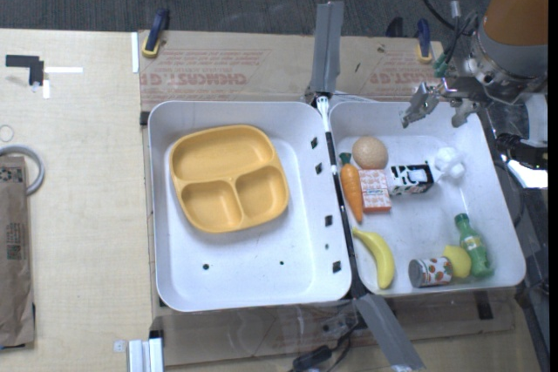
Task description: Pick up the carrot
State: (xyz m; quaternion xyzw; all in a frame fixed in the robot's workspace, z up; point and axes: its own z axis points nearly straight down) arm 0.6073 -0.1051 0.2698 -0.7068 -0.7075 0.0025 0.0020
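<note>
A: Where is the carrot (351, 192) seen?

B: It is found in the right bin (499, 187), close to that bin's left wall, lying lengthwise with its green top pointed toward the far side. A small pink carton (376, 190) is set just beside it on the right, and a brown egg-shaped object (370, 152) is placed near its top end.

A: And the gripper (440, 103)?

B: It is held over the far edge of the right bin, well apart from the carrot. Two fingers are seen spread apart, and nothing is held between them.

A: What else is laid in that bin?

B: A banana (377, 257) is placed below the carrot. A black-and-white carton (411, 179), a green bottle (472, 246), a lemon (456, 260) and a small can (430, 272) are spread across the rest.

A: And the left bin (174, 274)?

B: A yellow divided plate (228, 177) is set in it.
</note>
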